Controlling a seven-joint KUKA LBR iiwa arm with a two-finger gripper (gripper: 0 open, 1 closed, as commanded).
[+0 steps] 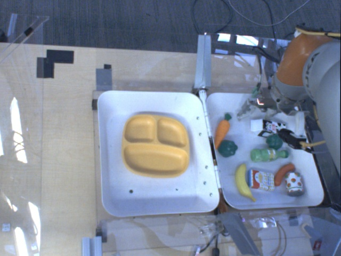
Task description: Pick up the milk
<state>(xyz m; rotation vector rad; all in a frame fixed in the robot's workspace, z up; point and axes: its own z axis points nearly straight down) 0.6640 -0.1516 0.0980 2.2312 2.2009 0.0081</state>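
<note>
The milk (pixel 270 126) is a small white carton with black cow patches, lying on its side in the upper part of the right bin (pixel 230 196). My gripper (pixel 257 105) hangs at that bin's far edge, just behind and slightly left of the milk. The grey arm with its orange band (pixel 293 63) reaches in from the upper right. Nothing shows in the gripper's hold.
Around the milk lie a carrot (pixel 222 132), a broccoli (pixel 227 148), a dark green piece (pixel 275 141), a green bottle (pixel 269 154), a banana (pixel 243 181), a red-and-white box (pixel 260 179), a sausage (pixel 284 173) and a spotted can (pixel 294 183). The left bin (pixel 112 196) holds a yellow divided tray (pixel 155 144).
</note>
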